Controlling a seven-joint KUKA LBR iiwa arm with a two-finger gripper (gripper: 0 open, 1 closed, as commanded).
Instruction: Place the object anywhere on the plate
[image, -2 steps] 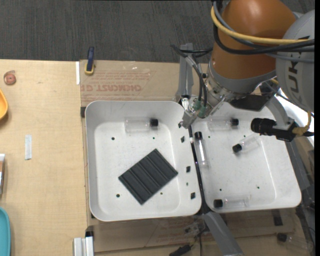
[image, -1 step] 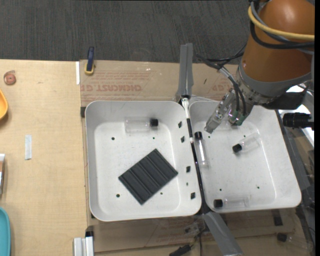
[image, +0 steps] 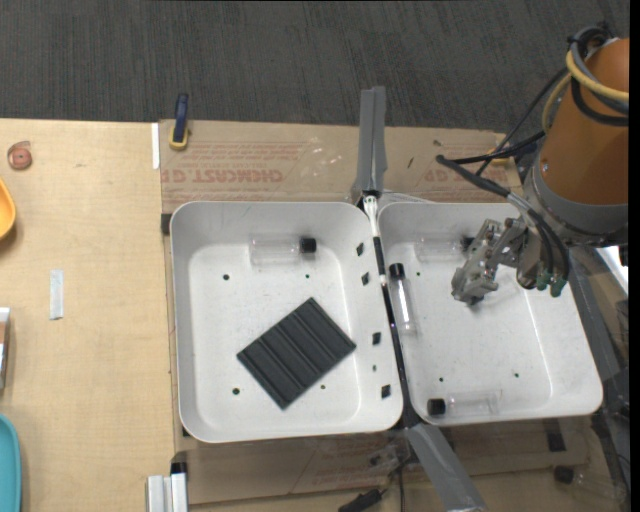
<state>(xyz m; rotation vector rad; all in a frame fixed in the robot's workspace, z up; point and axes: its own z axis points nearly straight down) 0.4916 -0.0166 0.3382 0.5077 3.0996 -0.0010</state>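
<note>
Camera view: arm over the right bin, dark plate lying in the left bin.

Gripper (image: 470, 290) hangs low over the upper middle of the right bin (image: 560, 400), reaching in from the right of the frame under the orange band (image: 598, 120). Cannot tell how the tool stands, nor whether it holds anything; the metal there is a grey tangle. Plate (image: 297, 352), ribbed and dark, sits turned at an angle in the lower middle of the left bin (image: 200, 400), apart from the walls. No loose object can be made out with certainty. Cables (image: 480, 160) loop behind the wrist at upper right. Cardboard (image: 260, 165) lies behind both bins.
</note>
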